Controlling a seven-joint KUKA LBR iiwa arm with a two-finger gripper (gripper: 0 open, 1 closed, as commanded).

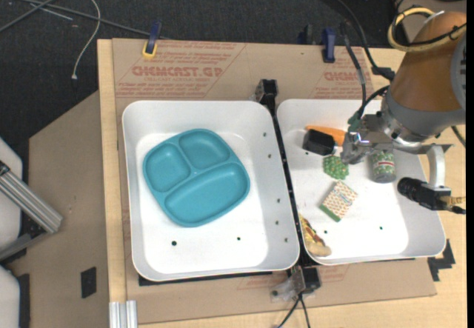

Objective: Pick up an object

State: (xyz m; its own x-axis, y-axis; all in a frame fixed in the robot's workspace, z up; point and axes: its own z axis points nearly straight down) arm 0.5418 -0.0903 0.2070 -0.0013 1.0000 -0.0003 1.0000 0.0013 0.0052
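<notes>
I see the gripper (355,143) low inside the right bin (415,241), just beside the green ball (335,167). I cannot tell its state or whether it has hold of anything. The patterned card (339,201) lies below the green ball, the black block (318,143) and orange piece (328,131) above it, the small jar (383,166) to its right. I judge the pick is not yet done; grasp and lift remain.
</notes>
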